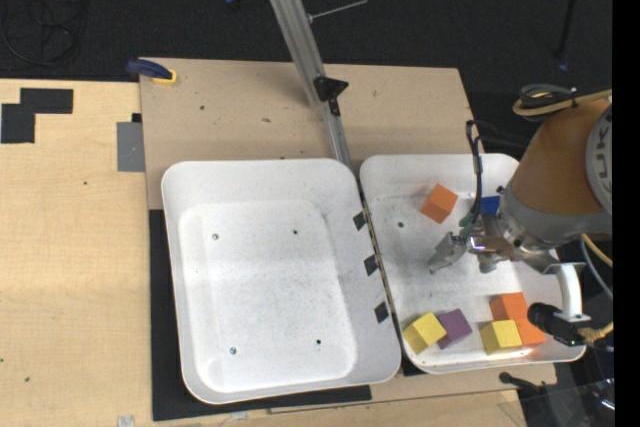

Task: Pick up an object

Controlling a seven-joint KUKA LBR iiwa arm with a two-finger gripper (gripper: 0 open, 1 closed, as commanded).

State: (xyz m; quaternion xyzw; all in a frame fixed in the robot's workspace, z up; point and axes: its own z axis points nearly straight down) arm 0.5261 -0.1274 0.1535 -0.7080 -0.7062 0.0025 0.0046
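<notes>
The right bin (400,190) holds several small blocks. An orange block (438,203) lies near its back. A yellow block (425,331) and a purple block (455,325) sit side by side at the front. Another yellow block (501,336) and an orange block (516,309) rest at the front right. A blue block (489,207) shows partly behind the arm. My gripper (455,250) hangs over the middle of the right bin, below the orange block at the back, fingers pointing left and down. Nothing shows between them.
The left bin (262,275) sits beside the right one, with black clips (371,264) along their shared edge. A slanted metal rail (296,30) rises from behind the bins. The grey arm (560,185) covers the right bin's right side.
</notes>
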